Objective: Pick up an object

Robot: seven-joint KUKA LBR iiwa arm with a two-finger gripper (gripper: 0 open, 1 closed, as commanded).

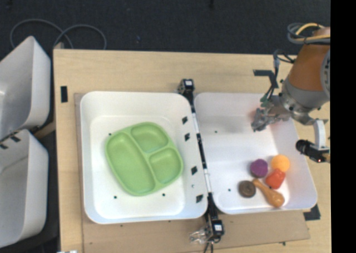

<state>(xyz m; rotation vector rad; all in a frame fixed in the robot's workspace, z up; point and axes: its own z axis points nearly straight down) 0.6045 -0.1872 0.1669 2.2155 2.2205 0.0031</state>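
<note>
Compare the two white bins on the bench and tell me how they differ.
The left bin holds a single green divided plate; the right bin holds several small things clustered near its front right corner: a purple ball, an orange ball, a red piece, a brown round piece and a tan piece. The arm's hand hangs over the right bin, not the left. Both are shallow, white and side by side.

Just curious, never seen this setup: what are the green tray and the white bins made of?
Green divided tray: looks like moulded plastic, matte, with rounded compartments and even colour. White bins: probably thin formed plastic, smooth with a slight sheen and rounded corners; I can't be sure from the camera view.
</note>
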